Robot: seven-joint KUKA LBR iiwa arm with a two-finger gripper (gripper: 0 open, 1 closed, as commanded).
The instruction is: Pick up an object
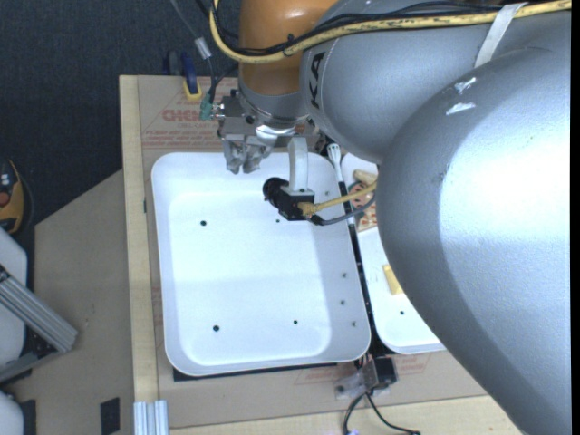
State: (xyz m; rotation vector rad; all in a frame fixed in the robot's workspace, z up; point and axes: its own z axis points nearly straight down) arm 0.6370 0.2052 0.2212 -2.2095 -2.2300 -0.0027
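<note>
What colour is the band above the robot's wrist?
Orange, seen clearly in the camera view from above.

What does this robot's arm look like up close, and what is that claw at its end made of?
The arm is thick, rounded and glossy silver-grey, with an orange band above the wrist. A yellow cable loops around the band and runs back along the arm, beside thinner black wires. A pale strap crosses the arm's upper part. The claw is small, grey and metallic, hanging beneath a short shiny wrist piece.
</note>
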